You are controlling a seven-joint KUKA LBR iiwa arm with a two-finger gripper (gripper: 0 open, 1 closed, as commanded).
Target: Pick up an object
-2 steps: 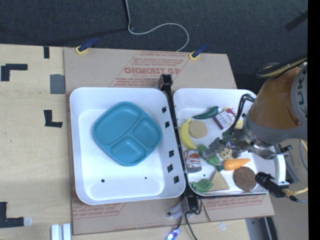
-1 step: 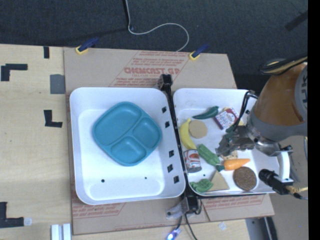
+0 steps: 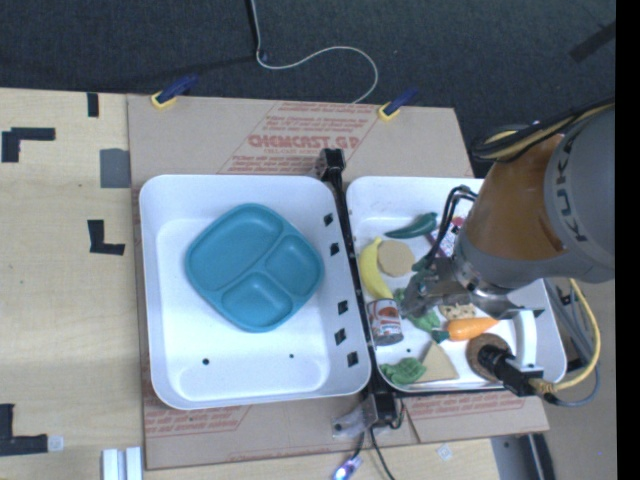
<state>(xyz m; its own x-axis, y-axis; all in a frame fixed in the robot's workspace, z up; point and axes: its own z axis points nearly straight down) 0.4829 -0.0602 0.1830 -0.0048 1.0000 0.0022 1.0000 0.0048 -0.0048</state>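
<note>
The right bin (image 3: 372, 196) holds a jumble of toy food. A yellow banana (image 3: 372, 270) curves along its left side, with a tan round piece (image 3: 394, 259) beside it. A small can (image 3: 386, 321) lies below them. An orange carrot (image 3: 470, 329), a green leafy piece (image 3: 404, 372), a tan wedge (image 3: 440, 364) and a dark green piece (image 3: 412, 228) lie around. My gripper (image 3: 424, 295) is down among these items, right of the can and above the carrot. The wrist hides what lies under it.
The left bin (image 3: 160, 268) carries a blue divided plate (image 3: 255, 266). A black divider (image 3: 345, 268) runs between the bins. A brown round object (image 3: 490, 355) sits in the right bin's lower right corner. The arm's orange band (image 3: 515, 208) overhangs the right bin.
</note>
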